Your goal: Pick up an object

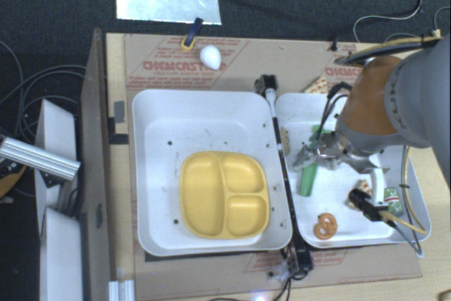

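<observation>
Camera view from above the bench shows the grey arm's two-finger gripper (315,156) low inside the right-hand shallow white bin (299,116). It is toward nine o'clock of that bin, hanging right over the upper end of a slim green plastic-looking stick (308,181). The stick lies flat on the bin floor, running roughly from twelve to six o'clock, close beside the wall shared with the left-hand shallow white bin (211,122). Whether the gripper is open or closed I cannot tell from here, since its metal parts blur together, and I see nothing clearly held in it. At five o'clock from the stick, near the bin's front wall, sits a small brown pretzel-shaped piece (325,225), apart from it. The left bin holds a yellow divided plastic plate (225,194). To my eye the stick is the likely target. It looks light, stiff and smooth, so it may roll or slip sideways if pinched off-centre. I would take it across its narrow width near the middle, where it balances, keeping off the bin wall at nine o'clock.
</observation>
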